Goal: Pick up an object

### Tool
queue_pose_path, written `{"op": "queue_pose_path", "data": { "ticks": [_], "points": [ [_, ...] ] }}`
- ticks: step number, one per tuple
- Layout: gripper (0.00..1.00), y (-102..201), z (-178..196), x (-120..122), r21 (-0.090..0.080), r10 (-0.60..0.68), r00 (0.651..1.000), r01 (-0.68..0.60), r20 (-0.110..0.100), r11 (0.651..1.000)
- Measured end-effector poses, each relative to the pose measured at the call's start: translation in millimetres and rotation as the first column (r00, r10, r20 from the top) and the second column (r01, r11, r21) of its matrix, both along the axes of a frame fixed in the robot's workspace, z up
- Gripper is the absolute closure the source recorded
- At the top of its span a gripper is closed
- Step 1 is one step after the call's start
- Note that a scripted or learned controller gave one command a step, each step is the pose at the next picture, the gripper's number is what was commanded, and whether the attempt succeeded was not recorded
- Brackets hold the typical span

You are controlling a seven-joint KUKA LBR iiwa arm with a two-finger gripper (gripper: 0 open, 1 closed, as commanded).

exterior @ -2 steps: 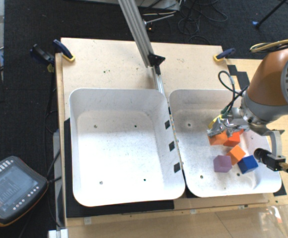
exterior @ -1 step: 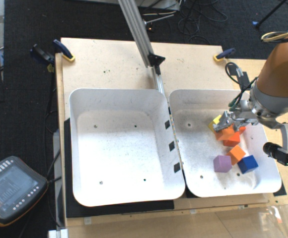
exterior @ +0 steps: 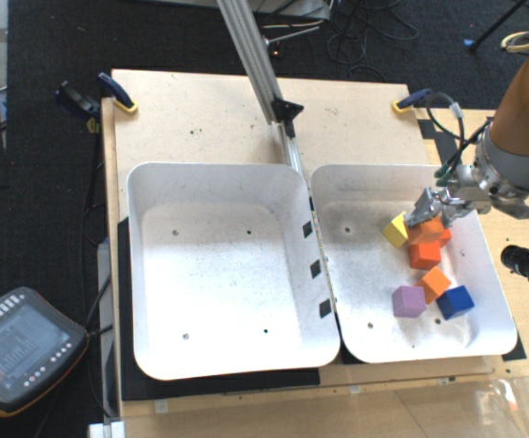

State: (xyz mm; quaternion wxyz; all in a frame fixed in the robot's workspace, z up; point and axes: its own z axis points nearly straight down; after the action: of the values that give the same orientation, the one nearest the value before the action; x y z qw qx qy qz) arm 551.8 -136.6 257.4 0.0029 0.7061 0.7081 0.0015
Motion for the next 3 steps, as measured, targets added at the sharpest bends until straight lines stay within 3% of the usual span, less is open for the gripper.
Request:
{"op": "queue_pose_path", "data": {
  "ticks": [3],
  "points": [
    [1.00,161,-24,18,0.003,0.005,1.000,-0.005,-0.008,1.000]
  ]
}}
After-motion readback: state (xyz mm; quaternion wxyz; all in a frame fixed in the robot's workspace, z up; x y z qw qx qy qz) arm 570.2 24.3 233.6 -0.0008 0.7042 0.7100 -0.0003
